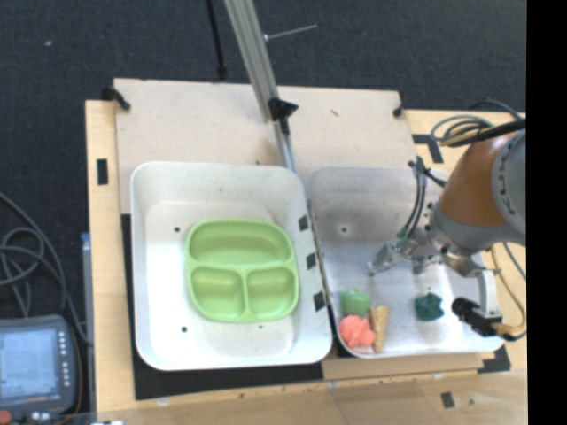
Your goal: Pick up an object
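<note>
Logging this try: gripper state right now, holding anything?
Gripper: open or shut cannot be told from this view; it hangs over the right bin, with nothing seen in its grasp.

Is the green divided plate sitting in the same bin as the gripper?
No: the green divided plate lies in the left bin, while the gripper is over the right bin.

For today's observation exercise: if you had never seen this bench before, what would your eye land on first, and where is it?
The bright green divided plate stands out most, lying in the middle of the left bin. Next comes the grey and orange arm reaching in over the right bin, its gripper low above the floor. Small toys cluster at that bin's near edge: a pink piece, a green block and a dark green piece.
</note>
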You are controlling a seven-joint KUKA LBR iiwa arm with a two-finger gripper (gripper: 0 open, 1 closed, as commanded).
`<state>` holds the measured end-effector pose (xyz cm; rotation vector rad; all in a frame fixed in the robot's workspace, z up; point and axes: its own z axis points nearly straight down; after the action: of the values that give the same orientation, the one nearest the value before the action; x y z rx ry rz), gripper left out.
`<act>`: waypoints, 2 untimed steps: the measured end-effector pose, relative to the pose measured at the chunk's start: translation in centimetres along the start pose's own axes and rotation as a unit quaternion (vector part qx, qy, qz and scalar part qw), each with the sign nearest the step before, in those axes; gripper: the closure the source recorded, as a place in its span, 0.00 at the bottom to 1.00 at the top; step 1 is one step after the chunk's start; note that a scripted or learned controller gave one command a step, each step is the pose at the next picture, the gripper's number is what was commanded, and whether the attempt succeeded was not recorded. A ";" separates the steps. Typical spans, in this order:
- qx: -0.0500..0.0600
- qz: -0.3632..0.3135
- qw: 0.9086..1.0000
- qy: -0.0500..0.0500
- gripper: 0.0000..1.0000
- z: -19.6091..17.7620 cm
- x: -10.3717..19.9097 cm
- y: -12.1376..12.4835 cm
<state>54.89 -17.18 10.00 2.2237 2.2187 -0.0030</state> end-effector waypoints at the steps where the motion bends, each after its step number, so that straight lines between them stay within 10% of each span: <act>1: -0.003 0.003 1.000 0.000 1.00 -1.2 -0.1 0.1; 2: -0.004 0.002 1.000 0.000 1.00 -5.6 -0.7 0.2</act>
<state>55.05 -17.83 15.65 2.2239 2.2102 0.0045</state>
